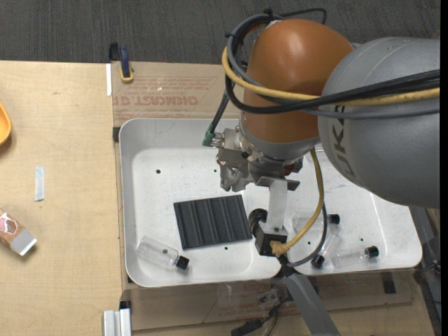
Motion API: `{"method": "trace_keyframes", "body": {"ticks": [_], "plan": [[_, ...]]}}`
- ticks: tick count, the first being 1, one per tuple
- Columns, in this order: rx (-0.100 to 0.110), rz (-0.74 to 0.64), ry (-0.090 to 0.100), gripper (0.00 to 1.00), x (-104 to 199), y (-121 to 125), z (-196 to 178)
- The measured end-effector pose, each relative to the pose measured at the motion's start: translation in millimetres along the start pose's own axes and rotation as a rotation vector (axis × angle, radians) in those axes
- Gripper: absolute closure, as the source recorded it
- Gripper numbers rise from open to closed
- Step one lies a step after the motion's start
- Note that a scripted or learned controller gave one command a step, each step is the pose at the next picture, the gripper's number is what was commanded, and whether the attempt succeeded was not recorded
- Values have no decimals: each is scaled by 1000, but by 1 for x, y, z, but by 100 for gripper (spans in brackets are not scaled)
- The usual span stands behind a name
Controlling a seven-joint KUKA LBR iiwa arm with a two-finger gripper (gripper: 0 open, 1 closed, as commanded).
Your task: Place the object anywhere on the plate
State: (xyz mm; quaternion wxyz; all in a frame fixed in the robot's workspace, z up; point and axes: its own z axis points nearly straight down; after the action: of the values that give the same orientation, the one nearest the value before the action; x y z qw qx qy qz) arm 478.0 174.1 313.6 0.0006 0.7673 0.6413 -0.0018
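Note:
A black ribbed plate (pixel 212 221) lies flat in the white bin (pixel 140 187), left of centre and towards the front. A small clear vial with a black cap (pixel 161 253) lies on its side in the bin's front left corner, apart from the plate. My gripper (pixel 234 171) hangs under the large orange and grey wrist, just above the plate's far right corner. The wrist hides most of it, and I see nothing held in it.
More clear vials with black caps (pixel 352 255) lie in the right part of the bin, partly behind the arm. On the wooden bench to the left are a small white strip (pixel 39 183), a wrapped block (pixel 15 234) and an orange item (pixel 3 124). Cardboard (pixel 164 94) lies behind the bin.

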Motion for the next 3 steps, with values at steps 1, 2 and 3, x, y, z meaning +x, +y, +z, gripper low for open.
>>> {"method": "trace_keyframes", "body": {"ticks": [1,2,3], "plan": [[1,92,-1,100,-26,35,13],[2,339,-2,100,57,12,16],[3,267,-1,100,-29,5,37]]}}
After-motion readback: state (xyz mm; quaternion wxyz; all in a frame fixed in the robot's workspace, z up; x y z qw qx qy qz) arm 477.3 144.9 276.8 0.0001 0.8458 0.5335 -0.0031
